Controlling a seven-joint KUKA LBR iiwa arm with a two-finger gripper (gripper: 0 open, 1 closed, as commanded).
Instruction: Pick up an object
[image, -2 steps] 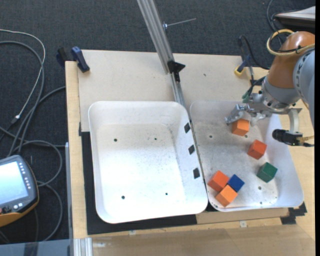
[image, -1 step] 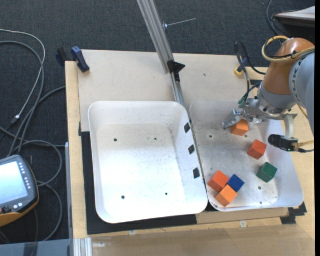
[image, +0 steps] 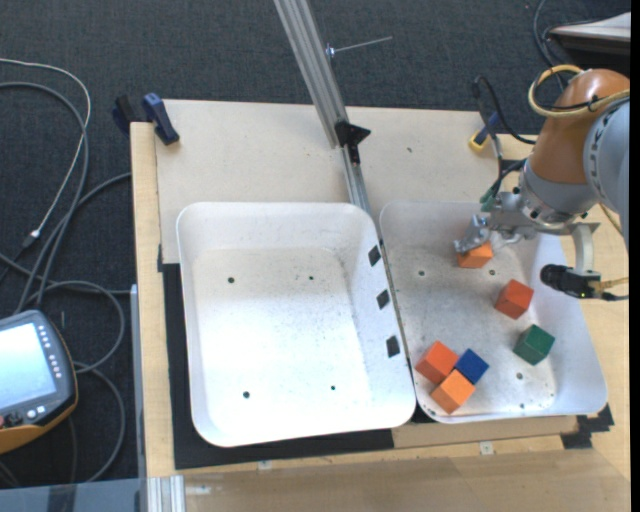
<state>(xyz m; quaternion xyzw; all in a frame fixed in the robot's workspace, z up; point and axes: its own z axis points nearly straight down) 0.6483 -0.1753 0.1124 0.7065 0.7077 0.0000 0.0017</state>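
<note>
gripper (image: 474, 243) fingers clamp a small orange block (image: 477, 255) in the right bin (image: 590, 350); no writing legible.

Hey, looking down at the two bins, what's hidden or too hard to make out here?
- Camera view: gripper sits at the small orange block; the wrist above hides the jaws, so a grip cannot be judged.
- Camera view: the arm is cut off by the right edge.
- Camera view: the orange cube overlaps the red-orange cube and blue cube, hiding parts of both.
- Camera view: dark specks in the left bin are too small to identify.
</note>
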